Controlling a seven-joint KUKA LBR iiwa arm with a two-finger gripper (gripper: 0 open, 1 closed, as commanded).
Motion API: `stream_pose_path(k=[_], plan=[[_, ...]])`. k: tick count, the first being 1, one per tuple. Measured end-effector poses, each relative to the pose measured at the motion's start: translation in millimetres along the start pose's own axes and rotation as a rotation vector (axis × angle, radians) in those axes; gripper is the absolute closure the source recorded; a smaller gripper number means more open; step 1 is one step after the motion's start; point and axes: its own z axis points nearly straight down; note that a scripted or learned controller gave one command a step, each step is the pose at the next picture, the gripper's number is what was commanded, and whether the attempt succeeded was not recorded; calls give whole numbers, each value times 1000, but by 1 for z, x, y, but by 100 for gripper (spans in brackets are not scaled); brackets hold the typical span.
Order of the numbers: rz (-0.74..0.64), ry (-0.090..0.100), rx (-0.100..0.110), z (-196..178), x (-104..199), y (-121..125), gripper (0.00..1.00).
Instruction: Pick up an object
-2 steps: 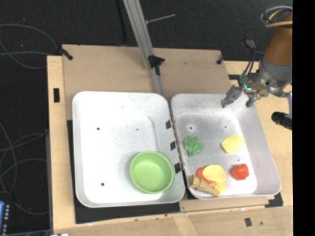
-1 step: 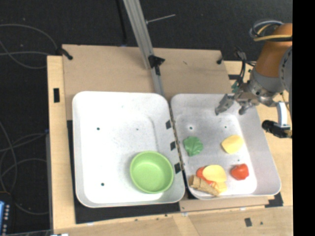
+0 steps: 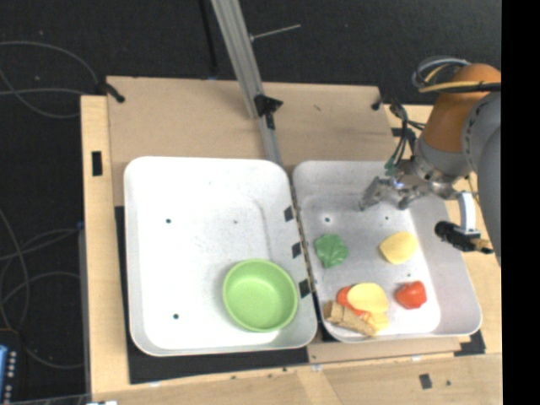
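The gripper (image 3: pixel 390 194) is seen over the far part of the right bin (image 3: pixel 456 298), its fingers spread and nothing held between them. Nearest it lies a yellow lemon-like piece (image 3: pixel 398 247), with a green leafy piece (image 3: pixel 331 250) to its left and a small red piece (image 3: pixel 411 294) nearer the front rim. All are judged to be light, stiff plastic toys, smooth and liable to slip; the yellow piece is best taken across its narrow width. A green bowl (image 3: pixel 260 294) is set in the left bin (image 3: pixel 181 213).

Single fixed overhead camera, slanted down, both bins (image 3: pixel 211 226) in frame
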Motion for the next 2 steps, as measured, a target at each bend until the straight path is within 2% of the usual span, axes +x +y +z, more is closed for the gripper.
stream_pose_path(k=[1, 2], plan=[[-5, -7, -8, -16, -2, 2, 100], [1, 3, -12, -65, 3, 9, 100]])
